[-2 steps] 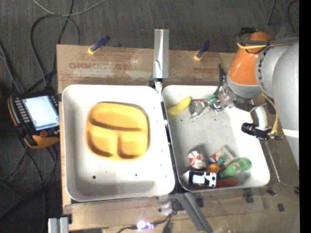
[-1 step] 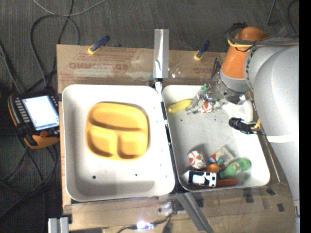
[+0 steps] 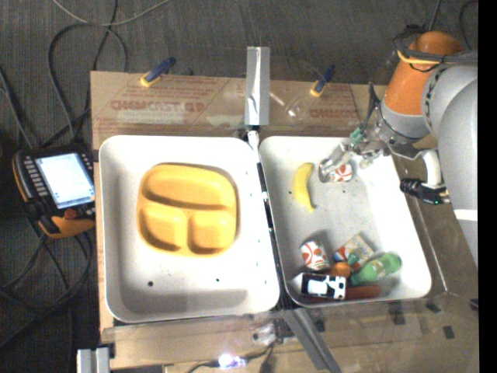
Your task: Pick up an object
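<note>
The left bin (image 3: 116, 231) carries a yellow divided tray (image 3: 189, 208), far from the arm. In the right bin (image 3: 404, 231), the banana (image 3: 303, 186) lies near the left wall, with its long axis running from the far side toward the near side. To the right of it, at the far part of this bin, the gripper (image 3: 339, 167) hangs low over the floor. A small red and white object (image 3: 341, 174) is just under it, but I cannot tell if it sits between the fingers, or if they are open or closed. The banana is to the left of the gripper, near but apart. More objects are heaped in the near corner (image 3: 349, 270), well apart from the gripper
</note>
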Tool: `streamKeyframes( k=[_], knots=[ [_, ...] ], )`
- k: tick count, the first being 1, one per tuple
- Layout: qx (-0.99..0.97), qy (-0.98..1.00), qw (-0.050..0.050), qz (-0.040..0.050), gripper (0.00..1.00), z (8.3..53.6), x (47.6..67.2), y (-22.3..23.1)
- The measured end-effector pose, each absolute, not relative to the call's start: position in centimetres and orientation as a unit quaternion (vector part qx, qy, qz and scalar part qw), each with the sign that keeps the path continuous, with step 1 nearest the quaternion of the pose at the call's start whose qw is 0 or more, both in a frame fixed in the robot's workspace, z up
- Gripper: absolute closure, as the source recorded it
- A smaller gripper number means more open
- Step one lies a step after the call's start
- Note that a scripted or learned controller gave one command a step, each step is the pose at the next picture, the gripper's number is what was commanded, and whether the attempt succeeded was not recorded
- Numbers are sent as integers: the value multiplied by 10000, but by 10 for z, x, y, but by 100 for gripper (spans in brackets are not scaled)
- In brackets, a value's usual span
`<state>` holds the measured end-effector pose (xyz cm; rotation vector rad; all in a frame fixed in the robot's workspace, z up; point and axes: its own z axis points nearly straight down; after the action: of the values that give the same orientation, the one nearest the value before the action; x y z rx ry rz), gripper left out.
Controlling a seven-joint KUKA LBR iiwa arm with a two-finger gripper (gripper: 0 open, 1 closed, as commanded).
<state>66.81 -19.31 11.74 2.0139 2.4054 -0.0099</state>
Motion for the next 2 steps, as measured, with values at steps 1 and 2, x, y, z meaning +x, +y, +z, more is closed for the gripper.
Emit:
streamKeyframes(
  k=[1,2],
  knots=[
    [6657,7462,-28,56,0,103,677,-211],
    [6376,7704,53,-4,0,89,638,-196]
  ],
)
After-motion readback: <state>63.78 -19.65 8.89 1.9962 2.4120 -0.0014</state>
